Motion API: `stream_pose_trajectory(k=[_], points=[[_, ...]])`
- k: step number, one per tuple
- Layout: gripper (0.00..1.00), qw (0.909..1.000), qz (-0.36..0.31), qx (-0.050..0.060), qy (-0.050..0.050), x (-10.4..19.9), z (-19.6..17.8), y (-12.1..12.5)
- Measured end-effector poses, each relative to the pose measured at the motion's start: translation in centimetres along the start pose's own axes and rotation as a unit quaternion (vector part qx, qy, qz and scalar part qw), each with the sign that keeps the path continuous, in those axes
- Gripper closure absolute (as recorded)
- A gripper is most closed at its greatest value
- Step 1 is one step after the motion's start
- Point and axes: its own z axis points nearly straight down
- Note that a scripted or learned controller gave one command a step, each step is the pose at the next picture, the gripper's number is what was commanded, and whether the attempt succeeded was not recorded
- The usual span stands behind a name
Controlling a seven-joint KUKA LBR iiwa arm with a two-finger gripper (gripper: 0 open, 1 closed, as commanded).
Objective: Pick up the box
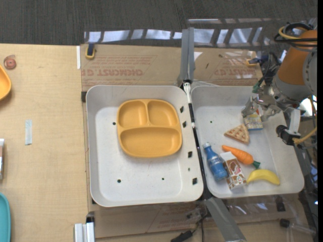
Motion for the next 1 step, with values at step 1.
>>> stream_pose_trajectory(k=[1], points=[[1.00, 0.9915, -0.130, 0.000, 0.001, 5.21, -12.25, -0.27]])
